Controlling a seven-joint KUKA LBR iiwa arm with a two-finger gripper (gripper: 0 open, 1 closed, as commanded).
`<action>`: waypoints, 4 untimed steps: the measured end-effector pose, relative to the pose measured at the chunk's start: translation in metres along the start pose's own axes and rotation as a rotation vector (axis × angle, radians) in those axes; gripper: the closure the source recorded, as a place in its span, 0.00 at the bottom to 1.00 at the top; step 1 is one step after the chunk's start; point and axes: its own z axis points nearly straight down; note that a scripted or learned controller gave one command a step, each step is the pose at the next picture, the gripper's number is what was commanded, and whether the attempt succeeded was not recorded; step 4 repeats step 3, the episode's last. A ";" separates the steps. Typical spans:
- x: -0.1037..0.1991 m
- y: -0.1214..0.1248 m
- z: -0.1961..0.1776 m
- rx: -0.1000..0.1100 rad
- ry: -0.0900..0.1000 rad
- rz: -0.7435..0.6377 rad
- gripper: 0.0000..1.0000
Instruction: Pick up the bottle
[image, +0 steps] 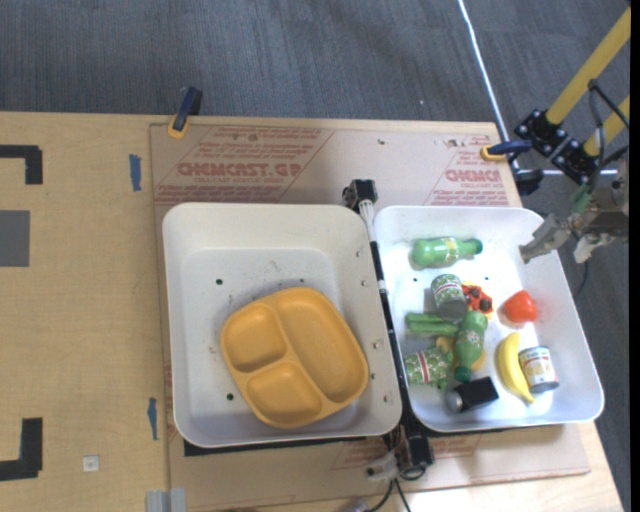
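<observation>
The clear sheet (330, 175) under the bins carries red lettering reading "CHEMCAST GP", once at eleven o'clock above the left bin (185, 300) and again, partly cut off, at one o'clock near the right bin (580, 350). Labels on the cans and bottles are too small to read.

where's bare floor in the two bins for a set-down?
Left bin: a bare band behind the yellow divided plate, plus a strip along its left wall. Right bin: one open patch between the lying green bottle and the tomato. Its front half is crowded: cans, banana, green items touching.
</observation>
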 end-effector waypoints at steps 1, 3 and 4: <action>0.044 -0.042 0.118 0.003 0.002 -0.042 0.00; 0.044 -0.037 0.173 -0.003 0.000 -0.131 1.00; 0.044 -0.037 0.173 -0.003 0.000 -0.131 1.00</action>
